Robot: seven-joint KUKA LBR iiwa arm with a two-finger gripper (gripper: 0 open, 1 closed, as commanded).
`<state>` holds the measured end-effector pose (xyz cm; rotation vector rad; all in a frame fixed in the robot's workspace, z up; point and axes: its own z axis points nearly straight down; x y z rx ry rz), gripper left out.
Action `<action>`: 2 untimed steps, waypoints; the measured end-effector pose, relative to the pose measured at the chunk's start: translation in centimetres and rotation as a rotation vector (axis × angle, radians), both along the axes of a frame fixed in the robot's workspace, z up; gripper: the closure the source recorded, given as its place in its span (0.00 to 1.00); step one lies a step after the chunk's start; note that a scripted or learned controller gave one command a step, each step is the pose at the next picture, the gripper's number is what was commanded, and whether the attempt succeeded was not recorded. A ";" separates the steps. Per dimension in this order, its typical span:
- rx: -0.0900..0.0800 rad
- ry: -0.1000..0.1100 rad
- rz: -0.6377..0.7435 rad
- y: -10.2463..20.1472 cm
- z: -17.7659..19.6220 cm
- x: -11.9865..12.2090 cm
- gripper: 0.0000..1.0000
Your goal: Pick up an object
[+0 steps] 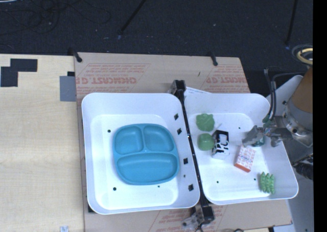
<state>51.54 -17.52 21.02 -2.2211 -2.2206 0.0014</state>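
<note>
The right bin [255, 104] holds a bumpy green piece [205, 121] at its upper left and a round green piece [205, 141] just below it. Beside them lies a black and white card [220, 143]. An orange and white packet [246, 158] lies near the middle. A ridged green piece [266, 182] sits at the lower right corner. My gripper [257, 137] comes in from the right, just above the packet. Its grey fingers [250, 137] point left and stand a little apart, with nothing between them.
The left bin [97, 123] holds a blue divided plate [145, 153]. A black divider with clips [187, 144] runs between the bins. Brown cardboard [138, 75] lies under both bins. The arm's grey wrist [296, 123] fills the right bin's right edge.
</note>
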 end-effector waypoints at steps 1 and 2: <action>0.000 0.001 0.000 -0.1 1.0 0.0 1.00; 0.000 -0.018 0.010 8.0 18.6 0.9 1.00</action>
